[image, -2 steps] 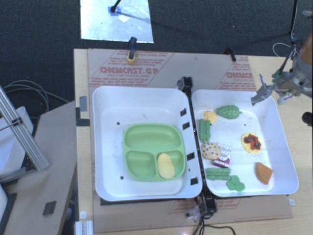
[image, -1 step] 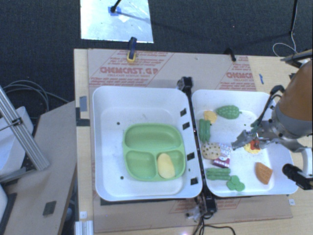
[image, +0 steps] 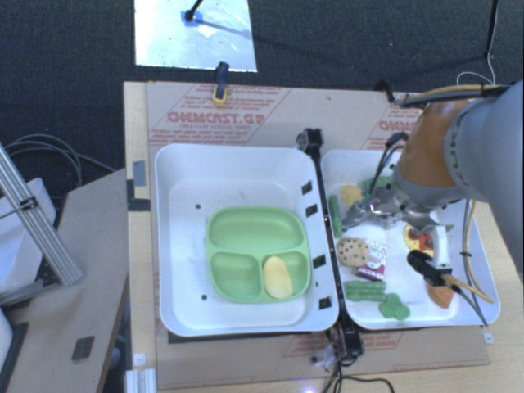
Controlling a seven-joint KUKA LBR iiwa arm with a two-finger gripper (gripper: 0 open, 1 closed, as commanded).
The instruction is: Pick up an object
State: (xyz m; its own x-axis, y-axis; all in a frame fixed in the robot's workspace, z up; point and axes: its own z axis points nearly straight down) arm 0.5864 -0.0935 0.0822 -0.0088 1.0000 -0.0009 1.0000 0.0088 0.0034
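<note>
Cookie (image: 353,251) lies just below the end effector (image: 366,212), whose grip state I cannot tell; beyond the bins, the table's sheet (image: 221,115) reads "CHEMCAST GP".

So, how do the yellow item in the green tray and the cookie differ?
The yellow item is plain, smooth and oval; the cookie is tan, round, with dark spots. The yellow item lies in a compartment of the green tray in the left bin; the cookie lies loose in the right bin. Both lie flat.
</note>
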